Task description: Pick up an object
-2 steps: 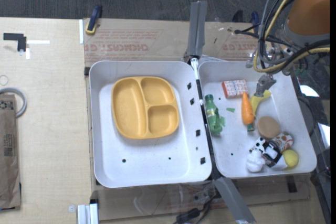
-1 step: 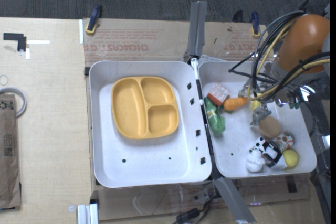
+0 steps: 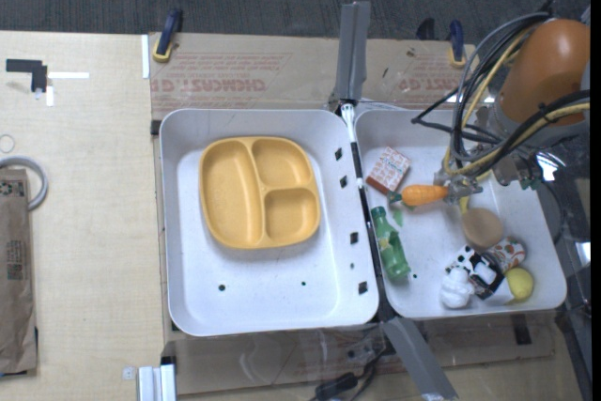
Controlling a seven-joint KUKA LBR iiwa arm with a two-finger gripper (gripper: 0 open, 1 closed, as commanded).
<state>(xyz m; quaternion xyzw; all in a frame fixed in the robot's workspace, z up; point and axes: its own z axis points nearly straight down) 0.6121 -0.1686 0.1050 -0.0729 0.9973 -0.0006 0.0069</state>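
My gripper [image 3: 459, 187] hangs low over the right bin [image 3: 554, 296], under the orange-banded wrist. The right end of an orange carrot [image 3: 423, 195] reaches up to its tip; whether the two touch is unclear. A red and white small box [image 3: 388, 170] lies just left of the carrot. A green bottle [image 3: 389, 245] lies along the bin's left wall. A brown egg-shaped object [image 3: 483, 226] sits just below the gripper. A black and white toy [image 3: 472, 277] and a yellow lemon [image 3: 519, 285] rest near the front edge.
The left bin [image 3: 188, 296] holds a yellow divided plate [image 3: 260, 192]. A grey divider post [image 3: 353, 52] rises between the bins at the back. Cables [image 3: 470, 108] loop beside the arm over the right bin's rear. A brown bag [image 3: 14, 277] lies far left on the bench.
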